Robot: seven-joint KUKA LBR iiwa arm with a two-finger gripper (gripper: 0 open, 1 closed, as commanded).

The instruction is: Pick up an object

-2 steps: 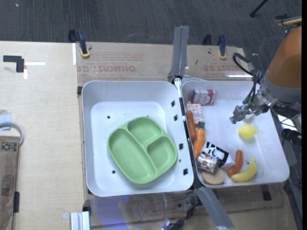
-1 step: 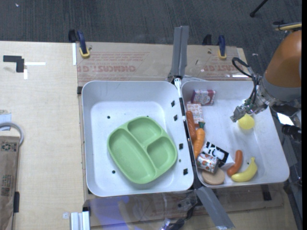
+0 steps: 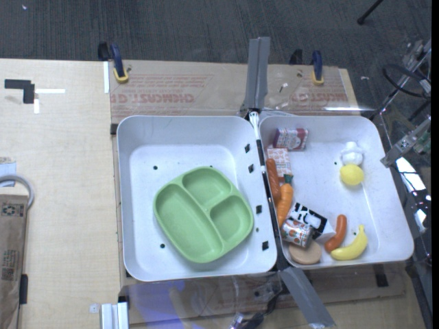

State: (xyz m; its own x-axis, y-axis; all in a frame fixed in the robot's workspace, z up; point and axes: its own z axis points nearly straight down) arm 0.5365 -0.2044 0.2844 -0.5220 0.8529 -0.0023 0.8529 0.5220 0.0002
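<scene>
Cardboard (image 3: 206,88) behind both bins reads "CHEMCAST", upside down; claw's state cannot be told.

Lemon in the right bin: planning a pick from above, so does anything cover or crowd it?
Nothing visible covers the lemon. A small white object touches its far side; the other sides are bare bin floor.

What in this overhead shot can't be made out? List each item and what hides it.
- Can: label too small to read; its lower side is covered by the tan round piece.
- Carrot: its lower end disappears behind the black-and-white packet.
- Pink-labelled packet: print blurred, contents unknowable.
- White object above the lemon: washed out against the right bin, shape unclear.
</scene>
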